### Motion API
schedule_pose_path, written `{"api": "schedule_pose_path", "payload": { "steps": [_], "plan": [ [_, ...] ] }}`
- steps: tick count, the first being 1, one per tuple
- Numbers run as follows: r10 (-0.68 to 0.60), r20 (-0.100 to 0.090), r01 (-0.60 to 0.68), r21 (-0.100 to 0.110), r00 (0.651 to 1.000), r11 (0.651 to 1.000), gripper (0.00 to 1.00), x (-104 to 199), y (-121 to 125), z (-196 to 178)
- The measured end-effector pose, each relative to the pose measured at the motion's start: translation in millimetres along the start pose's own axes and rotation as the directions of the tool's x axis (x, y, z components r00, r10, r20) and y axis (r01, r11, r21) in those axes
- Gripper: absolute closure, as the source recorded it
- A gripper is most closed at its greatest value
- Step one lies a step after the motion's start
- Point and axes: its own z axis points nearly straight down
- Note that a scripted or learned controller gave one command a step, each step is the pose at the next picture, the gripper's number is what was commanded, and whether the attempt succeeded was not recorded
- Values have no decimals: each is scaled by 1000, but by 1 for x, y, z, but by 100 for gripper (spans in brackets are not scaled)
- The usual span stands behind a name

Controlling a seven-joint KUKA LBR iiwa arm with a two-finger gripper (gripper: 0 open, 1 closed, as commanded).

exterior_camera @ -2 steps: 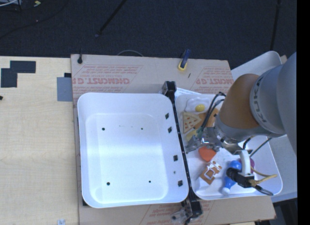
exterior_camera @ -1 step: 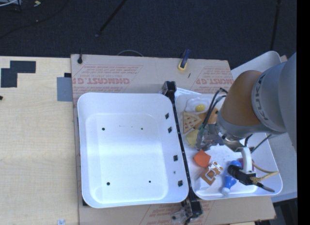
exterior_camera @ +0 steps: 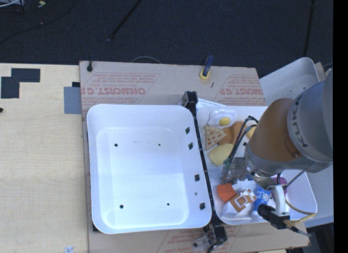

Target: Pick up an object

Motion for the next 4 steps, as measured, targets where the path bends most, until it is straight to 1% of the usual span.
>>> {"api": "schedule_pose_path", "payload": {
  "steps": [1, 2, 3, 4],
  "plan": [
    [-8, -1, 8, -9, 1000, 1000, 100, 54, 67, -106],
    [-4, -1, 4, 3, 1000, 1000, 100, 98, 74, -99],
    [-4, 1, 4, -6, 1000, 1000, 100, 75, 115, -186],
    [-7, -1, 7, 2, 1000, 1000, 100, 153, 123, -174]
  ]
}}
